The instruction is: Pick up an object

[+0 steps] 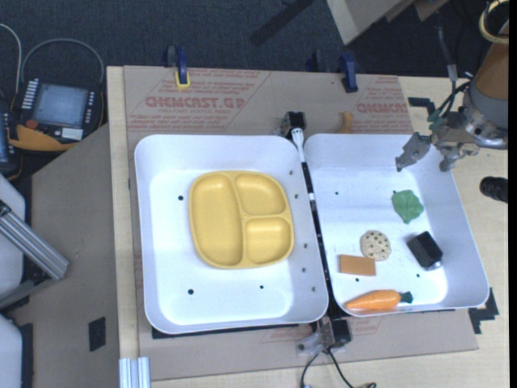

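The right bin (347, 168) holds a green leafy piece (408, 204), a black block (424, 249), a round speckled cookie (375, 244), an orange-brown flat slab (356, 265) and an orange carrot (376, 300) lying along the front wall. My gripper (426, 157) hangs over the bin's back right corner, above and behind the green piece. Its two fingers stand spread apart, with nothing between them.
The left bin (161, 217) carries a yellow divided plate (241, 217) in its middle. Blue clamps (182, 69) hold the cardboard at the back edge. A pendant with a screen (56, 107) lies off the bench at far left.
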{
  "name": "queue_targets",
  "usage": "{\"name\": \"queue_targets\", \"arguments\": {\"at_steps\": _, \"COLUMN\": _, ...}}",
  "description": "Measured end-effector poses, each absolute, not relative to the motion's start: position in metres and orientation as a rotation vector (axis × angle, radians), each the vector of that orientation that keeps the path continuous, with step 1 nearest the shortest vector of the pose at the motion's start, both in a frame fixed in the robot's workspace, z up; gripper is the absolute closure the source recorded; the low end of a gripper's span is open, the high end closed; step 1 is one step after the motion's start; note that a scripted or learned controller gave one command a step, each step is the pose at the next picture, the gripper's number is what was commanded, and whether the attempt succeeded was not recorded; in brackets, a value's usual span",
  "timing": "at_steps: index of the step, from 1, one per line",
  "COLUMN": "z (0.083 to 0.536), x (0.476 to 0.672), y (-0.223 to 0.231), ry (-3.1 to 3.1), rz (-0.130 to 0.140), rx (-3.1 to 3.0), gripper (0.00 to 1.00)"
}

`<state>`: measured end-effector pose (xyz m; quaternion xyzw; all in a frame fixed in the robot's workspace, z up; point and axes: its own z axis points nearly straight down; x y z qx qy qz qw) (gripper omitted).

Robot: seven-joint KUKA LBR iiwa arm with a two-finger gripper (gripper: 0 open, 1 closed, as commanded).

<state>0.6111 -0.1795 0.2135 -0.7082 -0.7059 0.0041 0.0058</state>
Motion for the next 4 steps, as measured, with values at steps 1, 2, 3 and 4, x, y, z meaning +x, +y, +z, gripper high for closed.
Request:
{"name": "queue_targets", "arguments": {"at_steps": 1, "z": 0.222, "x": 0.614, "y": -0.179, "ry": -2.222, "rz": 0.000, "rx": -2.222, "gripper": 0.00}}
{"name": "queue_targets", "arguments": {"at_steps": 2, "z": 0.177, "x": 0.620, "y": -0.176, "ry": -2.220, "rz": 0.005, "rx": -2.217, "gripper": 0.00}}
{"name": "queue_targets", "arguments": {"at_steps": 3, "z": 0.131, "x": 0.613, "y": -0.176, "ry": -2.218, "rz": 0.005, "rx": -2.218, "gripper": 0.00}}
{"name": "queue_targets", "arguments": {"at_steps": 4, "z": 0.082, "x": 0.612, "y": -0.175, "ry": -2.218, "rz": 0.005, "rx": -2.218, "gripper": 0.00}}
